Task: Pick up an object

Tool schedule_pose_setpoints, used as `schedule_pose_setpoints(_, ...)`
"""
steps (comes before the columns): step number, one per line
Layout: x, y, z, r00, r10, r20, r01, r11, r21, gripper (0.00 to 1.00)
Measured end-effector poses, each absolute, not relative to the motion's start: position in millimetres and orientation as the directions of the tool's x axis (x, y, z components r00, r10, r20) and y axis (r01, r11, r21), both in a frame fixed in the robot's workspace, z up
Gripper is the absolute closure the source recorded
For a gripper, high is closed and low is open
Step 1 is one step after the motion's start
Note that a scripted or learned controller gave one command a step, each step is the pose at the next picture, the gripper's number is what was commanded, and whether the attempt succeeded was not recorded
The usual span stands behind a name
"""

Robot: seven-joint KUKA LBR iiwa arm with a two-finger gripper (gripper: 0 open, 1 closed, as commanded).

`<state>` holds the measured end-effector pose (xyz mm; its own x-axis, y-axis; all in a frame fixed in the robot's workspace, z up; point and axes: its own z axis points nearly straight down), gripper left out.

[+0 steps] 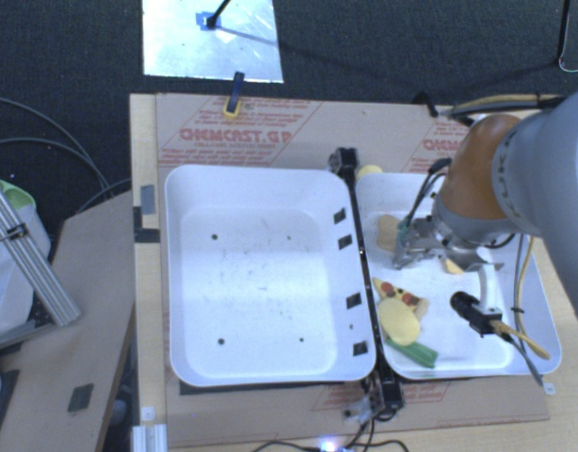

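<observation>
1. The arm point(553, 158) was recorded reaching in from the right, with its orange band point(477, 172) above the right bin point(538, 295).
2. The gripper point(408, 254) was positioned low over that bin's floor. It was nearer the left wall than the right, about midway between the far and near edges.
3. Tool state: whether it was spread or pressed together could not be told from this view, and no grasp could be confirmed.
4. A tan piece point(390, 231) was noted by the left wall in the far half, just beside the gripper. Contact between the two could not be judged.
5. A yellow toy point(400, 320) with red marks was logged by the left wall in the near half. A green piece point(422, 354) was touching it at the near edge.
6. A small yellow piece point(454, 267) was seen near the middle of the floor, just right of the gripper.
7. A yellow ball point(369, 171) was noted at the rim of the far-left corner.
8. The left bin point(190, 252) was recorded with dark specks on its floor and black clips point(345, 243) along its right wall.
9. Writing: the red print "CHEMCAST GP" point(234, 137) was read on the brown board point(298, 121) under the bins, along its far edge. The same print was only partly legible towards the far-right corner. Finer print was too small to read.
10. A blue-and-yellow clamp point(234, 97) was noted at the board's far edge.
</observation>
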<state>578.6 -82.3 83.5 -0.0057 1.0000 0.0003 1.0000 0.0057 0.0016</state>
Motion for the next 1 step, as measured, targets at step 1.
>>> schedule_pose_setpoints(1, 579.0, -82.9, 95.2, -0.006, 1.000, 0.001, 1.000, 0.006, 0.003, 1.00)
